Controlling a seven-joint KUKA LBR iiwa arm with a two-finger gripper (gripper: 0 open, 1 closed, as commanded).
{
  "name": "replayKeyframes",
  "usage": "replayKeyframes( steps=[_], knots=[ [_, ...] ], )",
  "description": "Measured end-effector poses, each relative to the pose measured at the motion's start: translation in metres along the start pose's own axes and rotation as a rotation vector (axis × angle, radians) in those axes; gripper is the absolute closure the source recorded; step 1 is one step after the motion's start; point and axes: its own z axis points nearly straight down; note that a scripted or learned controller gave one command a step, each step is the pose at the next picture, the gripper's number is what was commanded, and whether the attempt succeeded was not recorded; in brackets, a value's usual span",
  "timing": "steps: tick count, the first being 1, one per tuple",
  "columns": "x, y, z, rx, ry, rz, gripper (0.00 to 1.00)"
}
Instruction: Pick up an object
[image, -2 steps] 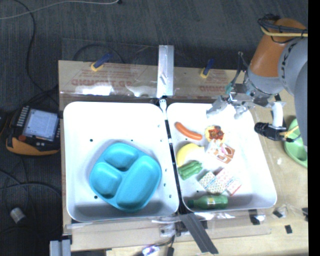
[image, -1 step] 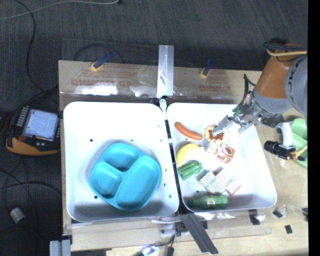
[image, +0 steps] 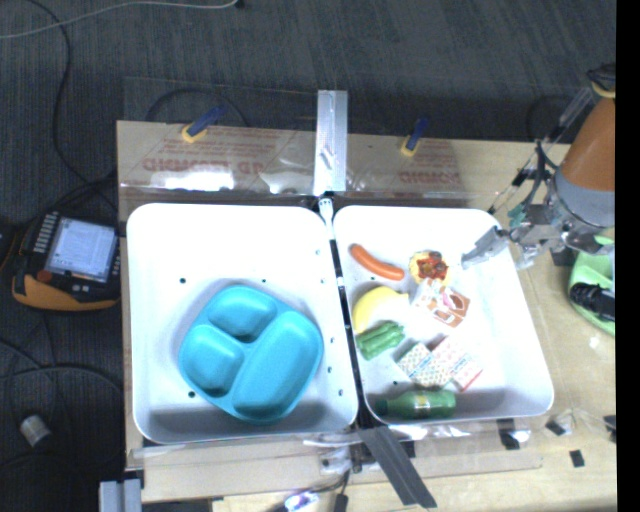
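Hovering at right bin (image: 530, 330) upper right edge, gripper (image: 487, 247) carrying nothing; finger spread impossible to tell. Nearest target: red-yellow toy (image: 430, 265) just left, hot dog (image: 376, 262) beyond. Needs centring above toy before descent.

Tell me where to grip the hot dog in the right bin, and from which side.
Grip the hot dog across its narrow middle, coming straight down from above. It lies flat and slanted near the bin's back left, apart from the other items, so fingers set across its long axis should fit either side.
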Motion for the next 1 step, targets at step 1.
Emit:
replayKeyframes(
  steps=[1],
  knots=[
    [0.0037,-0.0061,0.0833,-0.020,-0.001,-0.078,0.00]
  ],
)
